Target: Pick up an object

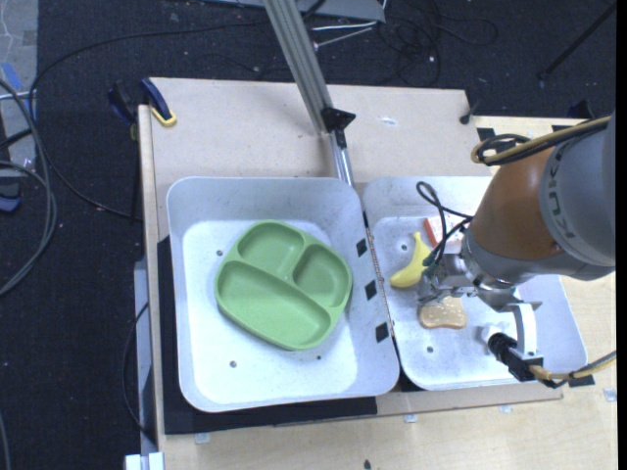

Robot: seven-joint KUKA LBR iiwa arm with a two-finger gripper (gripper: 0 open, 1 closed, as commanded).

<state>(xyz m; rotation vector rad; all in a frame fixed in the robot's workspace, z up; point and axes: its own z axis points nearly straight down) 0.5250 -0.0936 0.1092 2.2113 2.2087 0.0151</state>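
The fingers of the gripper [438,284] are mostly hidden under the arm's wrist, so whether they are open or closed cannot be told, and nothing can be seen held between them. The gripper sits low in the right bin [549,360], right of the frame's centre, with the grey arm [578,204] and its orange band [514,204] coming in from the right edge above it. Just left of the gripper lies a yellow banana [410,265], tilted, with a small red piece [429,228] near its upper end. Just below the gripper lies a flat tan piece [443,314], shaped like a slice of toast; whether the gripper touches it cannot be told. A black cable [436,204] loops above the banana toward the wrist. In the left bin [196,262], left of centre, rests a green divided plate [284,284] with three compartments, lying flat and slightly turned. The two bins meet side by side in the middle of the frame, on a pale wooden bench [245,125]. A grey metal pole [299,47] slants down from the top centre toward the bins' upper edge.
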